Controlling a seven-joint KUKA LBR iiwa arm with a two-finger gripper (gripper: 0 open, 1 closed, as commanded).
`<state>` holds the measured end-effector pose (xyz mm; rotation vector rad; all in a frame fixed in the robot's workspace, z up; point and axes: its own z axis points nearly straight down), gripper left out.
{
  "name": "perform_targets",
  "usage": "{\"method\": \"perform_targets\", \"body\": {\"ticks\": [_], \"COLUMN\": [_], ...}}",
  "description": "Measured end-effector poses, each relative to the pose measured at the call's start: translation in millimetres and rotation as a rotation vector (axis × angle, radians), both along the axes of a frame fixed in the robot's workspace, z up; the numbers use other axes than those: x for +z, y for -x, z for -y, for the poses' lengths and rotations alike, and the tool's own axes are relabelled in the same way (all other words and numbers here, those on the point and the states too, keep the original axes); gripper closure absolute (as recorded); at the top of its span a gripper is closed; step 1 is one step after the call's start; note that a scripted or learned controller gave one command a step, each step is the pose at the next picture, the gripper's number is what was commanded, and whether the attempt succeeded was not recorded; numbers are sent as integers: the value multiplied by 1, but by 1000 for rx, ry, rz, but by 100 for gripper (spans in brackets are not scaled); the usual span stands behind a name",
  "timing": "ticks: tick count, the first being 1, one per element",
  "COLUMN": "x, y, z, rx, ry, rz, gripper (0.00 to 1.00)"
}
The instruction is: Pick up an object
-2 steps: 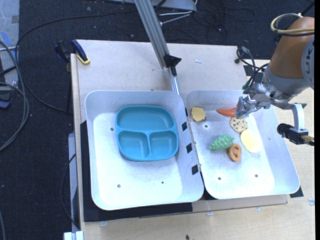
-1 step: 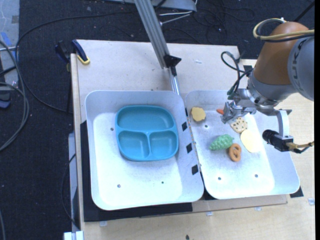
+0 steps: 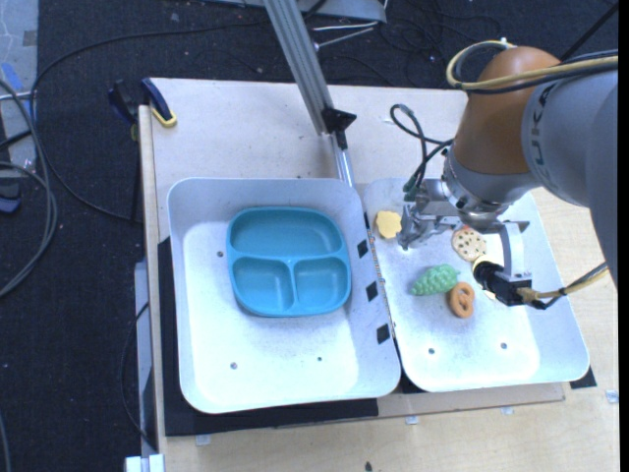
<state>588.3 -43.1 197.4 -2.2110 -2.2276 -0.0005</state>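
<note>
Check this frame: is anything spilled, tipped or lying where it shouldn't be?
Nothing stands out. The blue tray sits flat in the left bin; the green piece, orange ring and yellow piece lie inside the right bin.

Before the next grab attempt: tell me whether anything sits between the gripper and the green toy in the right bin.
Nothing visible does. The gripper hangs up-left of the green toy, with bare bin floor between them. The yellow piece lies off to the gripper's other side.

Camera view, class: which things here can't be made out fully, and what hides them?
- Claw: its tips are too small and dark to read.
- Yellow piece: the claw partly covers it.
- Right bin: the arm hides its far corner.
</note>
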Motion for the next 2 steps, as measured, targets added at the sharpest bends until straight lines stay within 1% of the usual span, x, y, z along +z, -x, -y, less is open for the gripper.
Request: {"method": "perform_targets", "body": {"ticks": [1, 2], "x": [-3, 0], "y": [12, 10], "z": [-55, -103], "rx": [0, 0], "ry": [1, 1], "rz": [-1, 2], "gripper": [100, 100]}}
